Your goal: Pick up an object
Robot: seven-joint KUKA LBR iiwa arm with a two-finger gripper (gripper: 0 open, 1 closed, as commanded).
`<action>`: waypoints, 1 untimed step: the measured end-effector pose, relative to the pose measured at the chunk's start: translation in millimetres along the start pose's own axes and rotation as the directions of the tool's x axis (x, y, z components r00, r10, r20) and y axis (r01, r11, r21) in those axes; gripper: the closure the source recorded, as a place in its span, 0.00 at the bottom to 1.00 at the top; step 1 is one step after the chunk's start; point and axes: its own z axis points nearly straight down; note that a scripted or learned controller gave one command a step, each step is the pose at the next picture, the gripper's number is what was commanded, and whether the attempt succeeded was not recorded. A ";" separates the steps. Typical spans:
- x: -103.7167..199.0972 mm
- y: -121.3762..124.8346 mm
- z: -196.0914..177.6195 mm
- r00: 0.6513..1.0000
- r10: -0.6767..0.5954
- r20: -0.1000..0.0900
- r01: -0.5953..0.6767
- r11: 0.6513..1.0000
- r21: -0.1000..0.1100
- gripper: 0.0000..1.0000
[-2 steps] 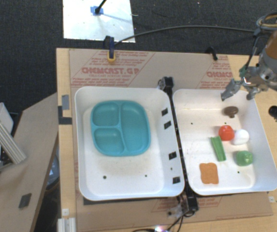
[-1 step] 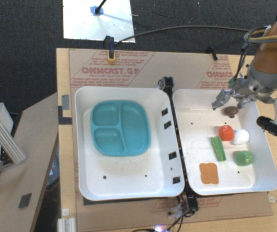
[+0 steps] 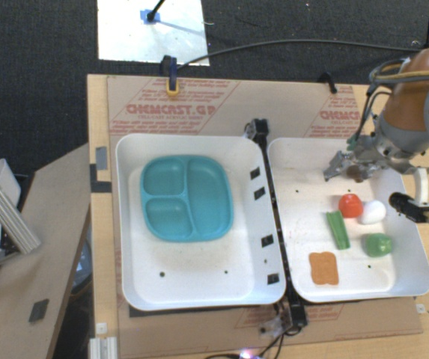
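Below, cardboard bench (image 3: 199, 99) (dark carpet (image 3: 34, 66)), white bins (image 3: 199, 294)

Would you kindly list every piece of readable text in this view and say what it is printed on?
"CHEMCAST GP", red print on the brown paper-faced sheet behind the two bins.
The same red lettering repeats at the sheet's right, partly hidden and blurred.
The smaller red print lines beside it are too blurred to read.

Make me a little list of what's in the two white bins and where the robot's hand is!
left bin: teal divided plate
right bin: red piece, white piece, green stick, green lump, orange slab
gripper: over the right bin's far part, apart from the toys
holding: nothing seen
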 end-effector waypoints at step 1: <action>0.0 2.2 -14.4 1.000 -0.001 0.001 0.001 1.000 -0.007 1.00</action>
